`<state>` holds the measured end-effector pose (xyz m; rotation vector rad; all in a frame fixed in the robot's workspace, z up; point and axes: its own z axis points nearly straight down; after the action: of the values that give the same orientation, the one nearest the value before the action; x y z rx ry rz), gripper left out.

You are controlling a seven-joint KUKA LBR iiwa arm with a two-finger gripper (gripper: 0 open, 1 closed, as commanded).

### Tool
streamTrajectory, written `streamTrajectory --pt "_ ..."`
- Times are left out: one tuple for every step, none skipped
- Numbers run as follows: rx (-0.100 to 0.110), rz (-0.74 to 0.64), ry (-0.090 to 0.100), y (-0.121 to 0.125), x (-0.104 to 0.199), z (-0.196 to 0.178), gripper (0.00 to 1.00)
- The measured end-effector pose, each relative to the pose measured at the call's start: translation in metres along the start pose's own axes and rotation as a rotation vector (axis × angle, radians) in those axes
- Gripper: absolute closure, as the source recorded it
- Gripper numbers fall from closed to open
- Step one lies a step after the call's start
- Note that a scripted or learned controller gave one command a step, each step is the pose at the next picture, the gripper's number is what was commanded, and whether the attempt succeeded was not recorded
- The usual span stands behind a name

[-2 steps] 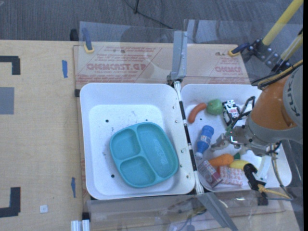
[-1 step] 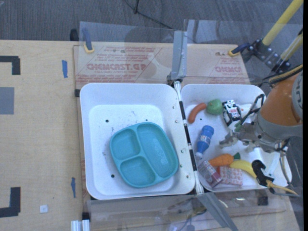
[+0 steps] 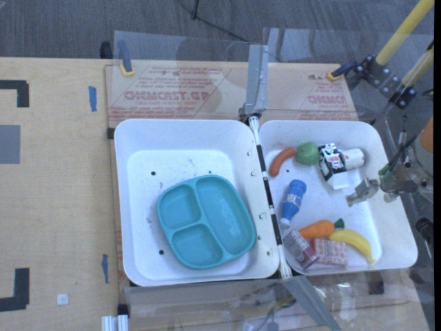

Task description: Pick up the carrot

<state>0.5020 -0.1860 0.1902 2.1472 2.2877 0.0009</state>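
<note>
Here I see the carrot (image 3: 319, 229) in the right bin (image 3: 386, 143), toward its near edge, long axis running left to right, green top touching the banana (image 3: 353, 243); my hand (image 3: 364, 192) hovers up-right of it, and whether it's open I cannot tell.

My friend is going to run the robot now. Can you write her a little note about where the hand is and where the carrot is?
Hand: at the right edge of the right bin, holding nothing. Open or shut is hard to tell.
Carrot: lying in the right bin near its front, touching the banana on its right and the snack packets just in front.
Done: nothing yet, the carrot is not picked up.
Left: move the hand over the carrot, grab it, lift it.
</note>
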Motion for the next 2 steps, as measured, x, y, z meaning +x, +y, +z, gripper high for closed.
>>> streamTrajectory --pt "0.001 0.02 0.0 -0.021 0.006 -0.062 0.0" --pt "-0.01 -0.14 -0.004 -0.018 0.021 0.077 0.0"
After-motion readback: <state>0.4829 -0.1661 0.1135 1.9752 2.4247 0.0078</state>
